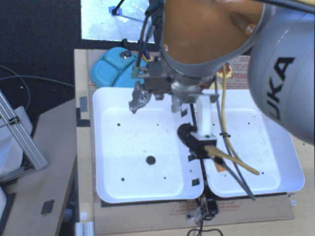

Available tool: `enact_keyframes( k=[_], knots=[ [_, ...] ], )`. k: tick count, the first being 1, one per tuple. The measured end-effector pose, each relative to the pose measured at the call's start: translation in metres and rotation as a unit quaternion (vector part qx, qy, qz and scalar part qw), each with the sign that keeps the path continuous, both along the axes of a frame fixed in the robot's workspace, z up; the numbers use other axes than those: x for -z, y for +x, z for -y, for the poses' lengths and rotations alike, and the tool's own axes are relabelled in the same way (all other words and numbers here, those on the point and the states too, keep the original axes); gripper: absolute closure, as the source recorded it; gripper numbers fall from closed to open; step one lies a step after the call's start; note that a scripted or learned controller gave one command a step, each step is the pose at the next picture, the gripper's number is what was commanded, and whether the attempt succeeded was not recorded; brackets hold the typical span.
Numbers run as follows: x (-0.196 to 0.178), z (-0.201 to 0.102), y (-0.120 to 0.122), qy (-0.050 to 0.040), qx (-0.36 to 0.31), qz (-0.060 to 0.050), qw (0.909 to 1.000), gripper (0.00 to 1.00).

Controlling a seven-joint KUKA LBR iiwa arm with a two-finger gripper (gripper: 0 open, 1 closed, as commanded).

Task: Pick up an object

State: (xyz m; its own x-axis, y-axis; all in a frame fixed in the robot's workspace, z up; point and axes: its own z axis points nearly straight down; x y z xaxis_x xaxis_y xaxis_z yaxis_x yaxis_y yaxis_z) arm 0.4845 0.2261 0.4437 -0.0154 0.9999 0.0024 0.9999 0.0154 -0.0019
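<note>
Grey arm (280,77) comes in from 2 o'clock and covers the upper right of the view, with its orange band at 12 o'clock. The claw (158,103) hangs over the rear edge of the left bin (106,132), roughly at that bin's 1 o'clock corner. Its fingers (139,101) are apart, with white bin floor visible in the gap. Nothing is between them.

A small dark round thing (150,160) lies flat on the left bin floor, just below centre, at about 6 o'clock from the claw and well apart from it. It is too small to tell what it is. A few tinier dark dots (119,125) are scattered on the same floor, and they look like marks or holes.

A blue moulded object (114,67) sits outside the bins on the bench (83,146), at 11 o'clock of the left bin. It is right against the bin's rear rim and at 10 o'clock from the claw. Its right end is hidden behind the wrist.

The right bin (275,146) sits just beside the left bin at 3 o'clock, with the two rims touching along the middle. Its floor shows a few small dark dots, and the arm hides its upper part.
</note>
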Motion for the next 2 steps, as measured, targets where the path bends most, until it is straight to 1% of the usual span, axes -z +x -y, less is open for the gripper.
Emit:
enact_keyframes(
  k=[1,2],
  knots=[
    [-0.0441,-0.0087,0.0654,0.0003,0.008,0.006,1.0000,0.00],
    [-0.0533,-0.0086,0.0631,0.0001,0.004,0.004,1.0000,1.00]
  ],
)
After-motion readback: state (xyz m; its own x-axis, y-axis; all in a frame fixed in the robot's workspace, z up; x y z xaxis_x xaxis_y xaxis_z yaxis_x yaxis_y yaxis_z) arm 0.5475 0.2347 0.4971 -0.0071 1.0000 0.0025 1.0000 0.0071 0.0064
